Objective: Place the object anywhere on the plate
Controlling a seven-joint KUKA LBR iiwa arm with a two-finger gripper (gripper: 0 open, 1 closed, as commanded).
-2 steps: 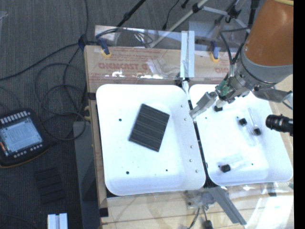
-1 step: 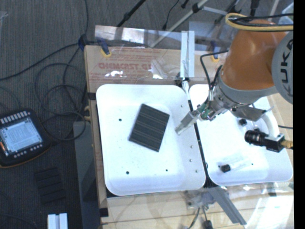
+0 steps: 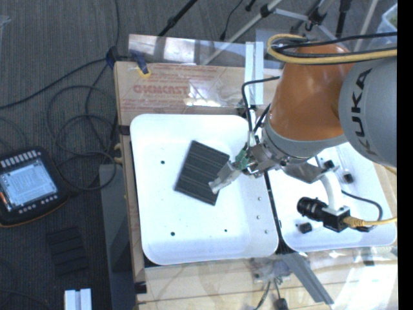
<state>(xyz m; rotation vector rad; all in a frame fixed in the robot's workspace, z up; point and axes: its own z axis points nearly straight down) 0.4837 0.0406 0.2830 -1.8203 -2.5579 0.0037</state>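
A dark grey ribbed rectangular plate [image 3: 199, 172] lies tilted near the middle of the left white bin [image 3: 155, 237]. My gripper [image 3: 219, 182] reaches in from the right and hangs low over the plate's right edge, at or just above its surface. I cannot make out anything held in it. A small black piece [image 3: 304, 227] lies in the right bin [image 3: 361, 241], near its front, well apart from the gripper.
The arm's orange band and grey body [image 3: 310, 102] cover much of the right bin. A cardboard sheet [image 3: 174, 86] lies behind the bins. A teach pendant [image 3: 26, 186] and cables lie on the floor to the left.
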